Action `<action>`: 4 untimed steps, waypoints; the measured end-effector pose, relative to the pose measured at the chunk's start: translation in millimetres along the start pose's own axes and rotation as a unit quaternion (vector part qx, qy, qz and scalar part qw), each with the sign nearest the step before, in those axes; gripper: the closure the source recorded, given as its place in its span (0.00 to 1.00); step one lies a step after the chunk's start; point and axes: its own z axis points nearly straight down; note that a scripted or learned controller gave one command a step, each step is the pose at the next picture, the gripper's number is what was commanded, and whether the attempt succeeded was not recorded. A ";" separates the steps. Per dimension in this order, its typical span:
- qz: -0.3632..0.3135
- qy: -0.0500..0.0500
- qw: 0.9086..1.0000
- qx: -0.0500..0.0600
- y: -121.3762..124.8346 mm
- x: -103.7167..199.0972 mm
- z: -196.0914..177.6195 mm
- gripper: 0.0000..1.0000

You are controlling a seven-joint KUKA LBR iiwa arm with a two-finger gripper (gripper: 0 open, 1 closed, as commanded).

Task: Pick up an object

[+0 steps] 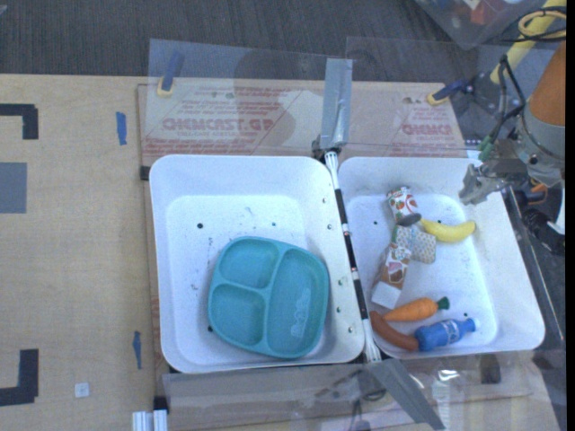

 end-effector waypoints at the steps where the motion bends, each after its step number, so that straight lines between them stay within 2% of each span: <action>1: -0.173 0.000 0.985 0.000 24.8 21.4 81.3 0.00; 2: -0.214 -0.001 0.977 -0.003 25.6 -15.5 133.5 0.00; 3: -0.178 0.003 0.984 -0.004 -4.7 -44.3 132.7 0.00; 4: -0.176 0.001 0.984 -0.007 -3.9 -46.0 121.9 1.00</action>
